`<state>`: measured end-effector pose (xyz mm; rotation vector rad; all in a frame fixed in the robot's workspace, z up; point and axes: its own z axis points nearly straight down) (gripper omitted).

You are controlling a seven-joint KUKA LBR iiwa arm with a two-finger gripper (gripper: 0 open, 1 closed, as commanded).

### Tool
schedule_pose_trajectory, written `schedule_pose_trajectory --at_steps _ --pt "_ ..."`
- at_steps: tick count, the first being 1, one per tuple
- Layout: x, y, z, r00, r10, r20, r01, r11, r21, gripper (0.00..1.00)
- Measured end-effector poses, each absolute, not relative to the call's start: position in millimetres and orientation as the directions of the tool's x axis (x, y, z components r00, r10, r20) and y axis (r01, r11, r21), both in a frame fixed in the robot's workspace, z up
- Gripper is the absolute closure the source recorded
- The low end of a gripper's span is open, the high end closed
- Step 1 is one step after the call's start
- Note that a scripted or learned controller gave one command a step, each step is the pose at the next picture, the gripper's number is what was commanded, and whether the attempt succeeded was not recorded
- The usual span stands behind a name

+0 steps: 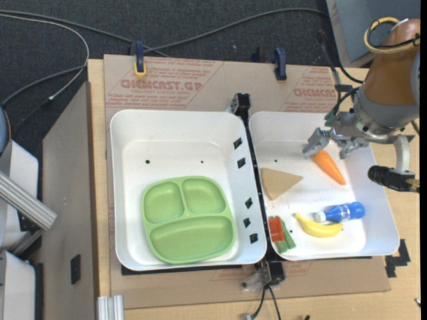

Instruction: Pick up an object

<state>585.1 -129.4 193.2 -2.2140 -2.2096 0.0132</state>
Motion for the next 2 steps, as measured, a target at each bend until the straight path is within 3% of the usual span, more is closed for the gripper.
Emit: schedule_pose_trajectory --at_steps 1,2 --pt "588.3 -129 201 -0.001 1.000 0.002 1.000 0.001 -0.001 0.00" --pt "588.6 -129 159 0.001 1.000 0.002 1.000 0.000 -0.006 0.00"
